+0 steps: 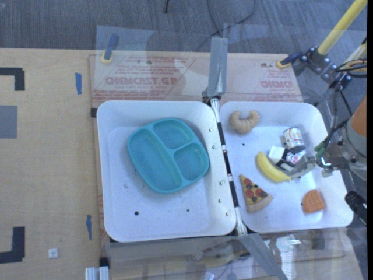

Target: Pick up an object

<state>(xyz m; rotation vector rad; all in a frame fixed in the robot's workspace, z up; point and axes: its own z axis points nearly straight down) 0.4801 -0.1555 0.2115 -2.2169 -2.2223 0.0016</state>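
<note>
My gripper reaches into the right bin from the right, low over its middle. Its tip is at the right end of a yellow banana, just below a small tin can lying on its side. Whether it touches the banana I cannot tell, and nothing is visibly lifted. A toy pizza slice lies at the bin's front left. An orange waffle-like piece sits at the front right, and a tan pretzel-shaped pastry at the back left.
The left bin holds a teal divided plate. A metal divider separates the two bins. The grey arm and its cables crowd the right bin's right wall. A yellow pole stands at the back right.
</note>
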